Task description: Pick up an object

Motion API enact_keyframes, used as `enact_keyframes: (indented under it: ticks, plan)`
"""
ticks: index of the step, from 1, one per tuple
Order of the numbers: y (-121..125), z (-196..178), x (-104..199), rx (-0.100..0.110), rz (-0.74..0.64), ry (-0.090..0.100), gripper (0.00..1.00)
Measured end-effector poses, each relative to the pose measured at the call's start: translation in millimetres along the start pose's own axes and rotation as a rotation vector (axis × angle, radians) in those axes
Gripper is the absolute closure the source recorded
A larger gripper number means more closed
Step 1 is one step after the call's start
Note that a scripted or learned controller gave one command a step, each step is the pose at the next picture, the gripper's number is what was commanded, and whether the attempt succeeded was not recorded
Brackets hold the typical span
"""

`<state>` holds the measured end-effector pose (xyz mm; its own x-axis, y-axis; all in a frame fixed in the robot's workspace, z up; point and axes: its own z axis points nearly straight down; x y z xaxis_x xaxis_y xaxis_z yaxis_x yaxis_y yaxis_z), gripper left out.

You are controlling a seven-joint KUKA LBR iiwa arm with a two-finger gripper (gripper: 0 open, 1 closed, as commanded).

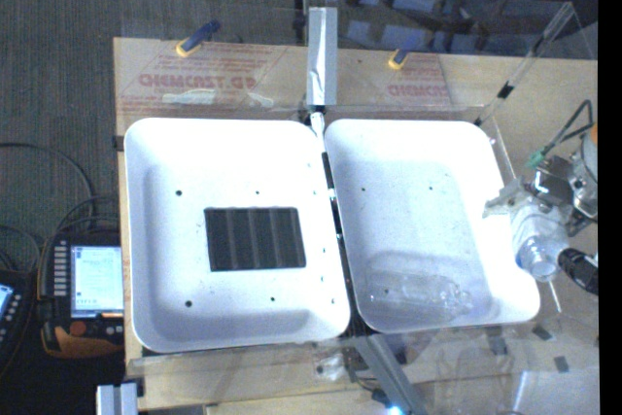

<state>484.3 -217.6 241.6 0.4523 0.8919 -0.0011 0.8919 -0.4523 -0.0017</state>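
Note:
A clear plastic bottle (416, 289) lies on its side in the right bin (418, 160), near the front wall. A dark ribbed rectangular pad (255, 238) lies flat in the middle of the left bin (155, 170). My gripper (549, 199) is at the far right, over the right bin's right rim and well clear of the lying bottle. A second clear, rounded plastic piece (533, 248) sits right against the gripper's lower side, above the rim. How it is attached is too blurred to make out.
The bins touch along a central divider (330, 199). Behind them stand a metal post (321, 63) and clear panels with clamps (197, 38). Cables and a small screen device (95, 279) lie on the floor to the left.

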Motion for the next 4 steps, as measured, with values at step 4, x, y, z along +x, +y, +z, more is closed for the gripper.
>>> enact_keyframes:
  ticks: [4]
  plan:
    - [1,-104,-4,-0.001,0.901,-0.002,0.00]
